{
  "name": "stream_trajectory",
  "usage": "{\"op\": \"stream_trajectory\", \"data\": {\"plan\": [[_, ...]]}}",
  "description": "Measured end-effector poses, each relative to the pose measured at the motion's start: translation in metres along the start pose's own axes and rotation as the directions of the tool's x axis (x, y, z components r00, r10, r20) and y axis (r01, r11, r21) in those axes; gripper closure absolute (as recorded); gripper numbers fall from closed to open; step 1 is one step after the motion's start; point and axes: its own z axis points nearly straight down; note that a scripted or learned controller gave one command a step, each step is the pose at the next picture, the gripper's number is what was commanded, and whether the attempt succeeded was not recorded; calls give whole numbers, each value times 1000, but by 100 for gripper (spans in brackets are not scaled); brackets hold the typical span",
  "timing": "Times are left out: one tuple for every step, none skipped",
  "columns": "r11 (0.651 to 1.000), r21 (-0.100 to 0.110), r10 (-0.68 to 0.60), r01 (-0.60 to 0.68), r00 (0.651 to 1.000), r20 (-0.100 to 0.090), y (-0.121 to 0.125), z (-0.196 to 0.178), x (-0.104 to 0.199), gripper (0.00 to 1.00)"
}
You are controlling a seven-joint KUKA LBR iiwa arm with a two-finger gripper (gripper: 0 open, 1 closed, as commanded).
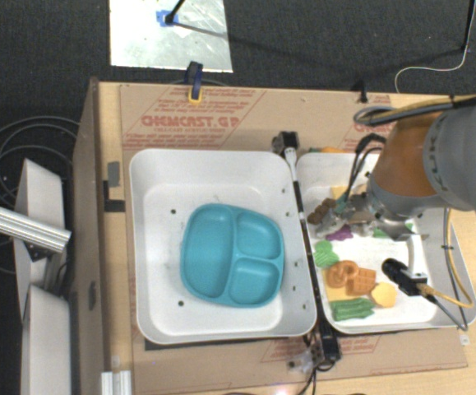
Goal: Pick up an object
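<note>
Where the right bin (402, 323) comes nearest us, we see a dark green piece (351, 309), a yellow piece (385, 295) and an orange waffle-like piece (351, 276) lying close together. Just beyond lie a light green piece (325, 253) and a purple piece (340, 233). Level with these, a teal divided plate (232, 255) rests in the left bin (159, 220). Farther back the pincer (335, 212) hangs low by the right bin's left wall; we cannot tell how far open it is or whether it has hold of anything. The arm (459, 151) bends in from the right, its orange band (406, 159) above the wrist. Brown tabletop (188, 122) stretches behind.
</note>
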Motion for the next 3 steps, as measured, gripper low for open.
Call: {"op": "stream_trajectory", "data": {"plan": [[1000,-3,1,-1,1000,-1,0,-15,0,100],[1000,-8,-7,7,1000,-2,21,-110,75,100],[1000,0,6,-6,1000,1,9,-104,26,100]]}}
